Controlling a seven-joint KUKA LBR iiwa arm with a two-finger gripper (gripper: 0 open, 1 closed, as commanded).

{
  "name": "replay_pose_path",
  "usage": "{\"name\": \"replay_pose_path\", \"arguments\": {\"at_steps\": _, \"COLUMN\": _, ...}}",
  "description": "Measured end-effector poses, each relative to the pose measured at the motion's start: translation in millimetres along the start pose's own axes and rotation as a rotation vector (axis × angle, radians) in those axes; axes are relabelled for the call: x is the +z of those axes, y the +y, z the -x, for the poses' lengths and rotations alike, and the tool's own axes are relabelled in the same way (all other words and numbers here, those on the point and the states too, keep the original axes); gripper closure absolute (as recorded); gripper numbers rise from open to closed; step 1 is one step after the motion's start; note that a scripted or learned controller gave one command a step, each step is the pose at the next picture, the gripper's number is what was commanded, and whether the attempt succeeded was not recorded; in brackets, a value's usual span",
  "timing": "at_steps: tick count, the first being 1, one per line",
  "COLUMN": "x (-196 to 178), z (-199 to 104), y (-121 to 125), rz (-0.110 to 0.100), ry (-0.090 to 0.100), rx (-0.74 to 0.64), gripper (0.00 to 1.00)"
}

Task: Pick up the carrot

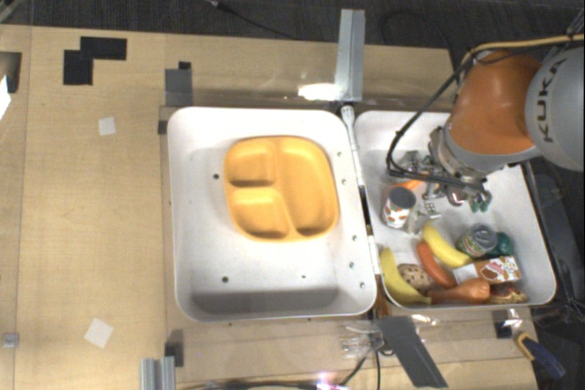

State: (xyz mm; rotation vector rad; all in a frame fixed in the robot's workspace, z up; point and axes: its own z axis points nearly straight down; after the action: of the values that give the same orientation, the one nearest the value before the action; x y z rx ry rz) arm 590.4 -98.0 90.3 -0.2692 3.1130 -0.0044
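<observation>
Approach step, nothing grasped yet. Gripper (437, 201) hangs low in the right bin (541, 244), w/ the arm's orange band (489, 110) above it; can't tell the jaw state from this angle. Carrot (462, 291) lies along the bin's near wall, next to a banana (398, 279) and a small carton (496, 269), well short of the gripper. A small can (398, 205) sits just beside the gripper. Next move, prob: shift toward the near wall, line up across the carrot, descend w/o snagging neighbours.
</observation>
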Motion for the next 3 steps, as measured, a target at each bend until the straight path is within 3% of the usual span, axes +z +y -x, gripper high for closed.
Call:
{"name": "replay_pose_path", "arguments": {"at_steps": 1, "x": 1, "z": 33, "y": 11, "rz": 0.002, "ry": 0.002, "rx": 0.005, "gripper": 0.0}}
{"name": "replay_pose_path", "arguments": {"at_steps": 2, "x": -13, "z": 37, "y": 11, "rz": -0.002, "ry": -0.009, "rx": -0.001, "gripper": 1.0}}
{"name": "replay_pose_path", "arguments": {"at_steps": 3, "x": -98, "z": 77, "y": 35, "rz": 0.003, "ry": 0.001, "rx": -0.253, "gripper": 1.0}}
